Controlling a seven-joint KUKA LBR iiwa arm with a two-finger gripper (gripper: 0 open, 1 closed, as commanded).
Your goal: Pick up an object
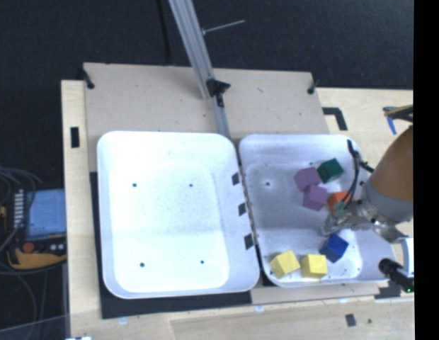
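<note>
Lower the two-finger gripper, fingers too blurred to tell spread from pressed, squarely over the small blue cube in the lower right of the frame, inside the right shallow white bin, clear of the yellow block beside it, then pinch flat faces.

Both bins are plain white, left bin with a few tiny blue dots, right bin a bit grey-smudged. In the right one: two purple blocks, a green block, something orange, a blue block, and two yellow blocks along the near edge. Bench is tan.
</note>
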